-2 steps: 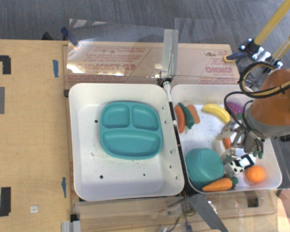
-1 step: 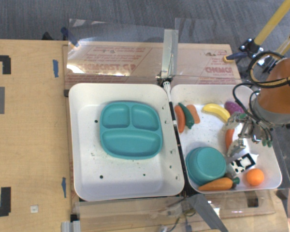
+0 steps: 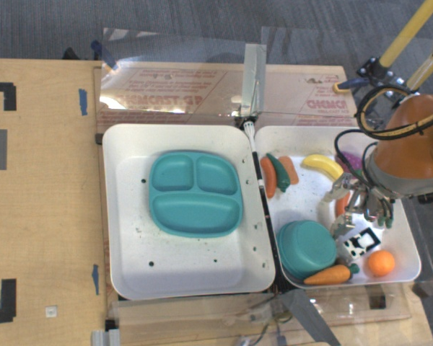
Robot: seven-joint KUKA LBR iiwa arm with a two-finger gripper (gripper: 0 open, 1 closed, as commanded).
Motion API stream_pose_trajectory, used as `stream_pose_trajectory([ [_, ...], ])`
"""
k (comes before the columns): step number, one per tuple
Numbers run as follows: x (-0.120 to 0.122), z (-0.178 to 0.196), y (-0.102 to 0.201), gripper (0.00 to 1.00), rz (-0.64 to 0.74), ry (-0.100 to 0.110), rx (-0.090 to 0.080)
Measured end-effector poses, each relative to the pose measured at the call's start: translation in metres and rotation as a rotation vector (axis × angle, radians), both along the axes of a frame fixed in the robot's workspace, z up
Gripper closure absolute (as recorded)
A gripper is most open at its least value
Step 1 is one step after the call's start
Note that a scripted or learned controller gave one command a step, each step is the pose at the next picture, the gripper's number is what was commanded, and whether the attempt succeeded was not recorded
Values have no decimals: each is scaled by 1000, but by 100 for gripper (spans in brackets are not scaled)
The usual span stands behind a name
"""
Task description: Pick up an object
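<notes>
Orange carrot (image 3: 327, 274), green stem, beside bowl (image 3: 307, 247)

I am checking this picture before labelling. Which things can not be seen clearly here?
- Gripper, camera view: its fingers blur into clutter, so whether it holds anything is unclear.
- Black-and-white object: too small to identify.
- Purple item: mostly hidden by the arm and cables.
- Teal bowl: inside not visible.
</notes>
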State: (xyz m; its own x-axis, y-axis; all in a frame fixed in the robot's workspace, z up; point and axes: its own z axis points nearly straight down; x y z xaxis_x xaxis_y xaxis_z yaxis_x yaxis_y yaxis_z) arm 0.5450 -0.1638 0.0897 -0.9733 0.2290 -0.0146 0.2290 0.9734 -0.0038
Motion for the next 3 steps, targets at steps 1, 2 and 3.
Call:
stream_pose_trajectory([
  [1,4,14,1,100,1,-11,-1],
  [2,4,14,-1,0,0,-15,-4],
  [3,9,1,-4,0,-35,-4,0],
])
